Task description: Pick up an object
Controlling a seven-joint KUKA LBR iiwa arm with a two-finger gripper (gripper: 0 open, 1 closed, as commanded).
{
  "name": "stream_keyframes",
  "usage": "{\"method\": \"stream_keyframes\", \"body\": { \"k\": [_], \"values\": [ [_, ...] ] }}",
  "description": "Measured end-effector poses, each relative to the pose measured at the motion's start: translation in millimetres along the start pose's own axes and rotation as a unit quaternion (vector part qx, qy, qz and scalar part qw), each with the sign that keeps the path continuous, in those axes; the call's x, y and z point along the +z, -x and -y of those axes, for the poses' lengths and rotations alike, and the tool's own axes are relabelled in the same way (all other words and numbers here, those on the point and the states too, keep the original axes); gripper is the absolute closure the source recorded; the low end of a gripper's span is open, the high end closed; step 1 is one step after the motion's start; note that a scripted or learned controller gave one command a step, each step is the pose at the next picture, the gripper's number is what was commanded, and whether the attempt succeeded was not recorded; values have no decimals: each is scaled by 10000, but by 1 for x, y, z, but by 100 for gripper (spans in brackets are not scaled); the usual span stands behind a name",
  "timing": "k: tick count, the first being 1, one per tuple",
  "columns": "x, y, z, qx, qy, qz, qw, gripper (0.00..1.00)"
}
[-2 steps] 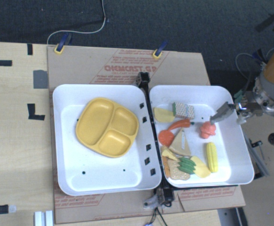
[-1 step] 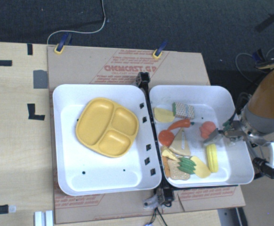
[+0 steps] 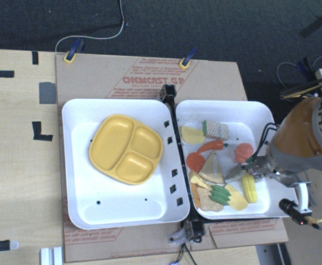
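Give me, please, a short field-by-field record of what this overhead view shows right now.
left bin: holds a yellow divided plate
right bin: holds a pile of toy foods
toy foods: corn cob, red tomato, green pod, among others
arm: reaches in over the right bin's right side
hand: low among the toys beside the corn cob
grasp: cannot tell

Arm in from the right, wrist low over the right bin.
Orange band sits past the bin's right edge; grey wrist slants down-left from it. Gripper point(image 3: 239, 173) is near the bin's right side, toward its front edge. Finger state unreadable from this angle.
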State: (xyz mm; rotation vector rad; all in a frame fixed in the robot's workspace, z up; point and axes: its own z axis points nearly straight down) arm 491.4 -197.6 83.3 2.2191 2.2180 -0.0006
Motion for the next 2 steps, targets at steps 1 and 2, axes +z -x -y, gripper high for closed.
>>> {"method": "stream_keyframes", "body": {
  "k": [1, 2],
  "values": [
    [-13, 1, -2, -2, 7, -8, 10000, 100],
    [-2, -75, -80, -52, 9, -13, 10000, 100]
  ]
}}
